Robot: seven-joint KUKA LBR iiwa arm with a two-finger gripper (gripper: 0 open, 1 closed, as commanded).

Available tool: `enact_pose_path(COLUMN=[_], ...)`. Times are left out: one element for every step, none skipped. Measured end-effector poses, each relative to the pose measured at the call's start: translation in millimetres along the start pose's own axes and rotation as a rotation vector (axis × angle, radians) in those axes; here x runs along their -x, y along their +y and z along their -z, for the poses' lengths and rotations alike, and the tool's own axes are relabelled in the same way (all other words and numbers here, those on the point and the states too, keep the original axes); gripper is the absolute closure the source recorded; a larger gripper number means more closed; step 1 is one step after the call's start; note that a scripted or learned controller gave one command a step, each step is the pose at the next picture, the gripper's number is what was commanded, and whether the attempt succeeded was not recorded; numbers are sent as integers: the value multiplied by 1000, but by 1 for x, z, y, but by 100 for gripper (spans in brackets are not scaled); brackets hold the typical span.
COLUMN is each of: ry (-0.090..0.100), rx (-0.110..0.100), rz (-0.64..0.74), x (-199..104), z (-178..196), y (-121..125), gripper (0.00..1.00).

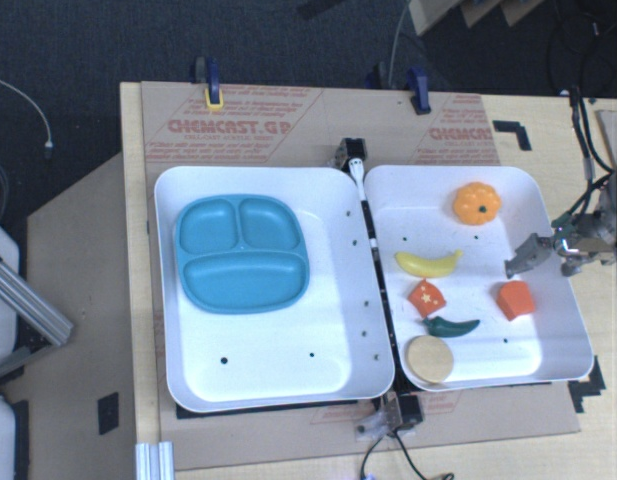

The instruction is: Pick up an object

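The right bin (548,368) holds several toy foods. An orange pumpkin (476,203) sits at the back, with a yellow banana (428,263) in the middle. Below the banana lie a small red piece (426,297), a dark green pepper (453,325) and a tan round disc (429,359). An orange-red block (515,300) rests near the right wall. My gripper (550,249) hangs at the bin's right side, just above and right of that block, with nothing seen in it.
The left bin (328,358) carries a blue divided plate (243,253) in its back left. Both bins lie on a cardboard sheet (288,118) clamped at the far edge. Cables hang at the right (588,158).
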State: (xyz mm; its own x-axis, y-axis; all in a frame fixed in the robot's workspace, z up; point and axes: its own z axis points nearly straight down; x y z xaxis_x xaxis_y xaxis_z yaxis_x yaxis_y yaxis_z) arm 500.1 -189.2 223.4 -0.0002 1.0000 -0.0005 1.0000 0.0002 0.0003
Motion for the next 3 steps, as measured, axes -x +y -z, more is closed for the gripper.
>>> enact_pose_path(ry=[4,4,-8], rx=[-8,-6,7], rz=[-1,-1,-5], x=[-4,-7,-3], z=[-63,-109,-135], y=[-4,-11,-10], gripper=[0,0,0])
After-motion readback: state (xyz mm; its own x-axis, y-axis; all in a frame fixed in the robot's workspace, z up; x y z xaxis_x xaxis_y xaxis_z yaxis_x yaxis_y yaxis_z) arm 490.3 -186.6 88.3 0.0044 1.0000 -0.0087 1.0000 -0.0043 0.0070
